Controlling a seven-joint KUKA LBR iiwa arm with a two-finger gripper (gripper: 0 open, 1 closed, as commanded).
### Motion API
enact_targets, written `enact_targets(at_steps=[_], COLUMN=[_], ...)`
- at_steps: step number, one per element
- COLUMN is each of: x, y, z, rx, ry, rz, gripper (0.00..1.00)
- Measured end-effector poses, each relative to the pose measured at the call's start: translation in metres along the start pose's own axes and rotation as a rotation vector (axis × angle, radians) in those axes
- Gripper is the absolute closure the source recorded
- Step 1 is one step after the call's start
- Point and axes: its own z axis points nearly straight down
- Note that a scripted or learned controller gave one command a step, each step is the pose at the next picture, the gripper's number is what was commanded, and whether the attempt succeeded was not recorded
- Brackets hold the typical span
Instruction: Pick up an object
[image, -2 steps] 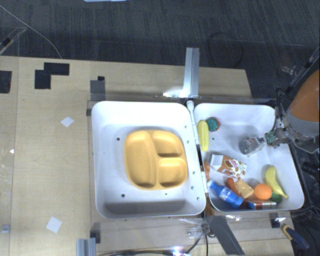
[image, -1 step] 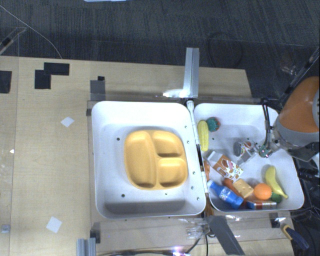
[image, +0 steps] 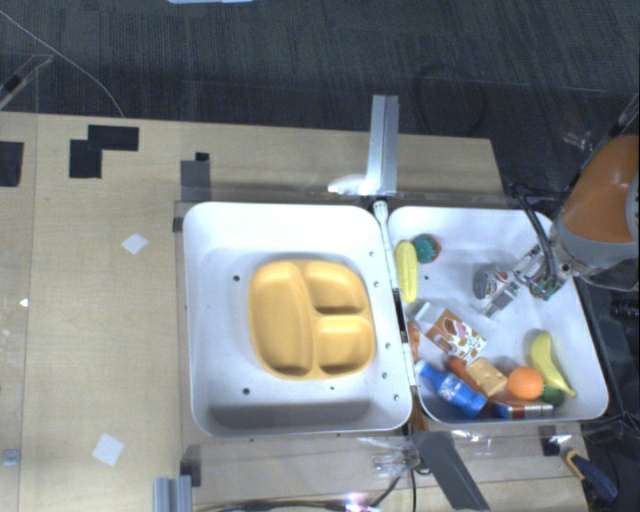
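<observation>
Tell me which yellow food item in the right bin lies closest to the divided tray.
The corn cob: it lies along the right bin's left wall, next to the left bin holding the yellow divided tray. The banana lies far right.

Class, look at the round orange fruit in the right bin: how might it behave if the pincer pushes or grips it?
The round orange fruit would probably roll when nudged, being ball-shaped. The curved yellow banana and tan block touching it may check that roll. Its smooth, rounded skin could slip from a two-finger pincer.

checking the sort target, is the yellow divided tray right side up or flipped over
Right side up. The yellow tray lies flat in the left bin, its three hollow compartments facing the camera, nothing in them.
</observation>
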Motion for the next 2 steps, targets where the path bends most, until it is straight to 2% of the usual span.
enact_targets(at_steps=[1,2], x=[0.014,0.007], y=[0.063,0.066], z=[0.001,-0.024], rx=[-0.001,0.001], ry=[0.003,0.003], rz=[0.204,0.107], gripper=[0.00,0.00])
